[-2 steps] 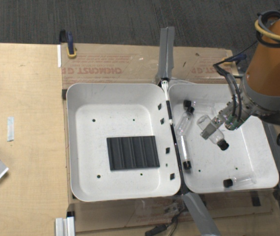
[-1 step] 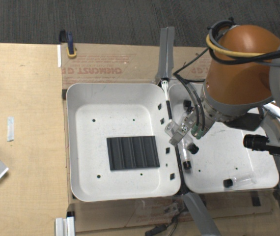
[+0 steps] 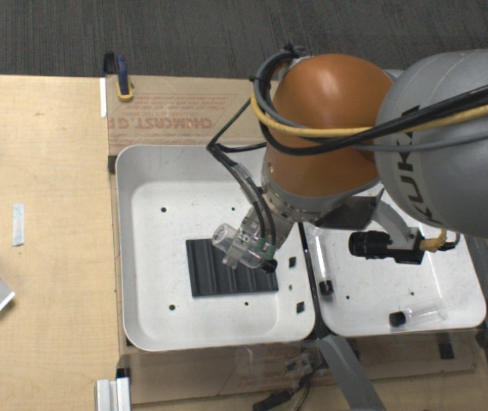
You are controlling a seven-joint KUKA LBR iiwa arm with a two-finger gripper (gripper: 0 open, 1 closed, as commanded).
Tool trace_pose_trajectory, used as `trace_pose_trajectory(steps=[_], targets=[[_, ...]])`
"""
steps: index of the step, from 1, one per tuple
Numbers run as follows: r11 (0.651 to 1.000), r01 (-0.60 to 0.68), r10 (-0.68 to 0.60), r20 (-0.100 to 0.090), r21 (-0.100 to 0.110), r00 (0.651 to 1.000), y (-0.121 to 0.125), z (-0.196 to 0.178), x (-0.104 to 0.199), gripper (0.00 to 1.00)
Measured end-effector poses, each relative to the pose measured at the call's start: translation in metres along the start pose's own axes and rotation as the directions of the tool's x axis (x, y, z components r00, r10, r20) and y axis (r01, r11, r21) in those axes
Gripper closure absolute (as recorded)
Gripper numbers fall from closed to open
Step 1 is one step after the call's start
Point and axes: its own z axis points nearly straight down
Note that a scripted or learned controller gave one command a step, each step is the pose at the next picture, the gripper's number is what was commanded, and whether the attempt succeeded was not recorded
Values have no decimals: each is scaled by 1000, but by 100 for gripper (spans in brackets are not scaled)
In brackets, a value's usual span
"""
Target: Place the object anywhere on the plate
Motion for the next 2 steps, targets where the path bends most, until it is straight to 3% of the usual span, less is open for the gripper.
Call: trace_pose_trajectory(steps=[1,2], targets=[[991,135,-135,2,-1,991,-9,-6,-7,100],[957,289,-289,3,-2,957,-25,-35,-17,100]])
